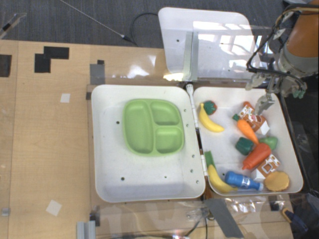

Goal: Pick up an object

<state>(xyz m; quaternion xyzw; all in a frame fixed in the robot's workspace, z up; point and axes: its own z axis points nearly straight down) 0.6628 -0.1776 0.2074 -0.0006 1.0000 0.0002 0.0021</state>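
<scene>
1. Desk: pale wood top, carrying two shallow white bins side by side.
2. Left bin: holds a green divided plate, lying flat near the bin's middle.
3. Right bin: the landmark for the entries below; it holds all the small toy food items.
4. Hand: at the right bin's upper right part, grey, hanging just over the carton there. Nothing is seen between its fingers; whether they stand wide or narrow I cannot tell.
5. Arm: grey with an orange band, above the right bin's upper right corner.
6. Red-and-white carton: upper right part of the right bin, just below the hand.
7. Banana: upper left part of the right bin, with a small red-and-green fruit touching its top end.
8. Carrot: centre right of the right bin, beside a dark green block.
9. Second carrot: lower right of the right bin.
10. Blue bottle: along the right bin's lower edge, lying against a second banana.
11. Round biscuit: lower right corner of the right bin.
</scene>
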